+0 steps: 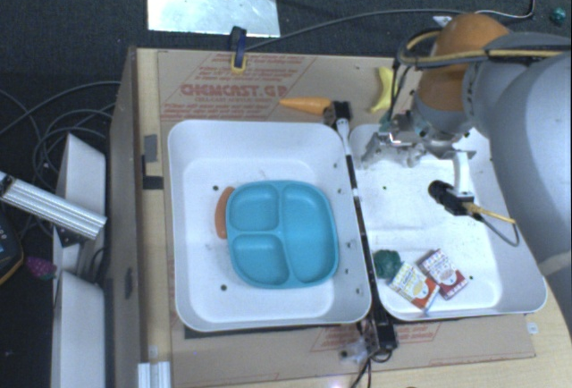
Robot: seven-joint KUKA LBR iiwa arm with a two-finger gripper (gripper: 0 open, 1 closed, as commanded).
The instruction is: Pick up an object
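Snack packets point(429, 277) and a green lump point(387, 263) lie in the right bin point(527, 288). One should be picked and come down on squarely. How the jaws stand cannot be told.

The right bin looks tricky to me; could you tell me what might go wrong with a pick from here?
1. The small packets and green lump crowd the right bin's near corner, so a grab could catch two or hit the wall.
2. The pincer sits far from them, beside the divider, and might close on nothing.

Hot dog point(220, 211) half under blue tray point(281, 231); arm point(527, 127) cut off rightward.
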